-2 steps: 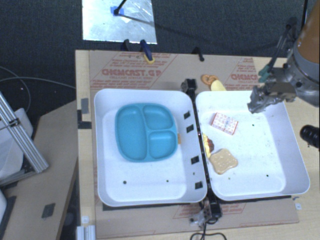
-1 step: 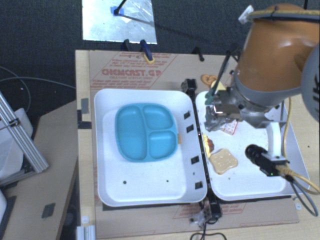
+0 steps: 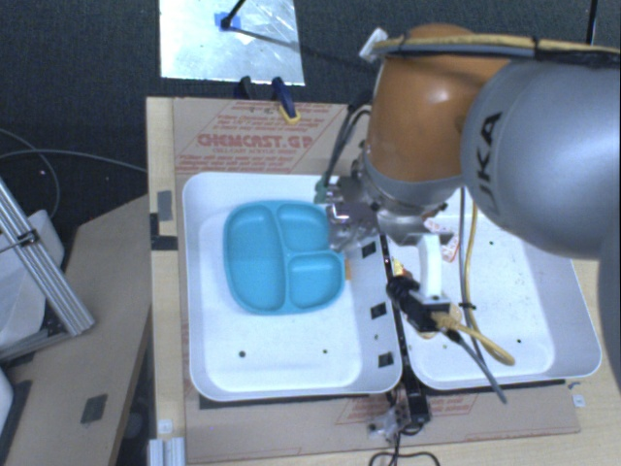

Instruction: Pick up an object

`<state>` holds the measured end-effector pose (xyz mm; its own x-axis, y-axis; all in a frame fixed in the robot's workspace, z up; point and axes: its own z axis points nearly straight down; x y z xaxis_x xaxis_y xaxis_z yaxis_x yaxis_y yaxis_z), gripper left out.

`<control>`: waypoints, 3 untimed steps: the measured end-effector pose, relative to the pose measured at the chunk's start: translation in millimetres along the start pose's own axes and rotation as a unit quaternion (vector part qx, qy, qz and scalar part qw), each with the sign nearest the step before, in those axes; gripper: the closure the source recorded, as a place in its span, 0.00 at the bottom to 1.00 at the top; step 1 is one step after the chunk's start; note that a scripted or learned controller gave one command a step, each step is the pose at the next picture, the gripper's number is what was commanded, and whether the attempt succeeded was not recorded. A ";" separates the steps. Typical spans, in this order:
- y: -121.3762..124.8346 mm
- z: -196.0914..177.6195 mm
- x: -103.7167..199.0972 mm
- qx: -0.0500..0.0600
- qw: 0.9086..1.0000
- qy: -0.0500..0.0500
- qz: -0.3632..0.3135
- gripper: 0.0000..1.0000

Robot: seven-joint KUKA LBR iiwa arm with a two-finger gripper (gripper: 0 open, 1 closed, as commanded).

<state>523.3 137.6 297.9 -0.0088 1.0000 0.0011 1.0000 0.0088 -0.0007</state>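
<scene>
The arm (image 3: 505, 134) hangs over the seam between the two bins, and its hand (image 3: 342, 216) sits low at the left bin (image 3: 281, 357), though I cannot tell its state from this angle. The blue divided plate (image 3: 277, 255) lies flat in that bin, just left of the hand and seemingly touching it at the near rim. Nothing looks lifted yet, so the pick itself appears undone.

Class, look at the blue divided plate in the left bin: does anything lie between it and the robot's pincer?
Nothing visible does. The blue divided plastic plate lies alone in the left white bin; the pincer hangs at its right rim.
</scene>
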 end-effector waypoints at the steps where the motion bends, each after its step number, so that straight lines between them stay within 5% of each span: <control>1: -8.8 -93.0 -25.8 -0.005 1.000 0.000 0.003 1.00; 2: 15.4 -57.9 31.2 -0.001 1.000 0.000 0.001 1.00; 3: 7.9 -183.0 13.2 -0.009 1.000 0.002 0.002 1.00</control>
<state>531.2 150.6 480.9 -0.0042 1.0000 0.0052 0.9999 0.0041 0.0166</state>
